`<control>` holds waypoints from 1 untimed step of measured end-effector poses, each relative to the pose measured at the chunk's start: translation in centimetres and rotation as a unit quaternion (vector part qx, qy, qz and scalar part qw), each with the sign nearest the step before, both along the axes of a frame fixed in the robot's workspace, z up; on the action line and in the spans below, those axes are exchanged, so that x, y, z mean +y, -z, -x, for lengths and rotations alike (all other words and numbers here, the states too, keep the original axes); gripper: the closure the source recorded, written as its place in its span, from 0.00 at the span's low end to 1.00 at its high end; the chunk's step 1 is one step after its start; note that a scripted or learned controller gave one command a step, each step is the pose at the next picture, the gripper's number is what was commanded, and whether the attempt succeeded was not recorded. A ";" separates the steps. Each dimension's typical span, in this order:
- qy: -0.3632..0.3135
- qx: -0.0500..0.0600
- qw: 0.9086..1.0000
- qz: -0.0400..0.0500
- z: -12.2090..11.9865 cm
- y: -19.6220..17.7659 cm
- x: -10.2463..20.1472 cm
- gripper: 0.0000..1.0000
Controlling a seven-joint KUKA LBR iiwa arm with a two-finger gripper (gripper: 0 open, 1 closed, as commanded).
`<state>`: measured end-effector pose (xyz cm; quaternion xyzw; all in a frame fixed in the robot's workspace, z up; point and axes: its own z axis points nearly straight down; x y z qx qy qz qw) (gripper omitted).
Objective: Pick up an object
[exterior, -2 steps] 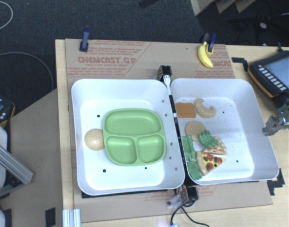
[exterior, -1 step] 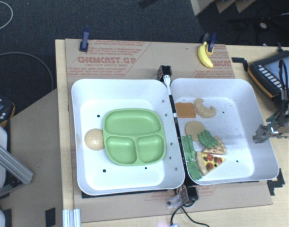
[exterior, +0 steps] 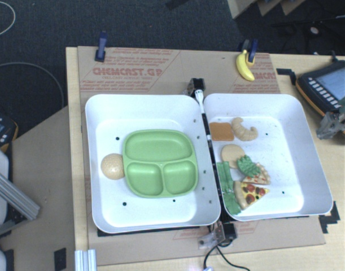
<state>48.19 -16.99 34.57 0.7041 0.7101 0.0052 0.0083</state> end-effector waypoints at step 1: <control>0.000 -0.001 1.000 -0.001 0.1 -14.1 5.8 1.00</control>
